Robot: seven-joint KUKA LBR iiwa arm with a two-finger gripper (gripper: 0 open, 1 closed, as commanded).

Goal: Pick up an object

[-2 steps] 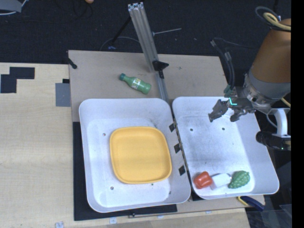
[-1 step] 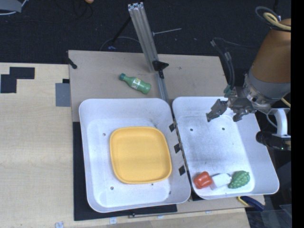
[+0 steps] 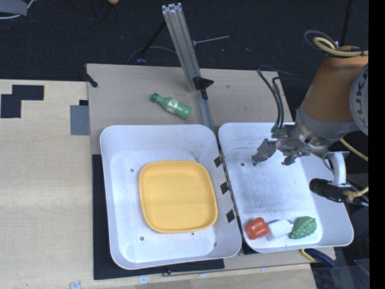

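Worktop [image 3: 252, 95]: pale board under me, carrying two white bins side by side.
Left bin [image 3: 120, 143]: there's the yellow plate [image 3: 178, 195], flat and about central in it.
Right bin [image 3: 328, 212]: that's the one I'm over, bare speckled floor across its middle.
My arm [image 3: 334, 95]: coming in from the right, orange band above the wrist, hanging over the bin's upper right part.
Post [image 3: 185, 41]: grey metal rail slanting up from the worktop behind the two bins, a black bracket at its foot.
Claw [image 3: 280, 151]: and here we go, poised over the upper half of the right bin, fingers spread apart, nothing between them.
Bottle [image 3: 171, 105]: small, green, lying on its side on the worktop beyond the left bin, well apart from me.
Green piece [image 3: 302, 227]: knobbly, at the right bin's near edge, far right of a row of three.
White piece [image 3: 280, 229]: between the other two, touching or nearly so, I can't tell.
Red piece [image 3: 257, 227]: left end of that row, well below my claw.
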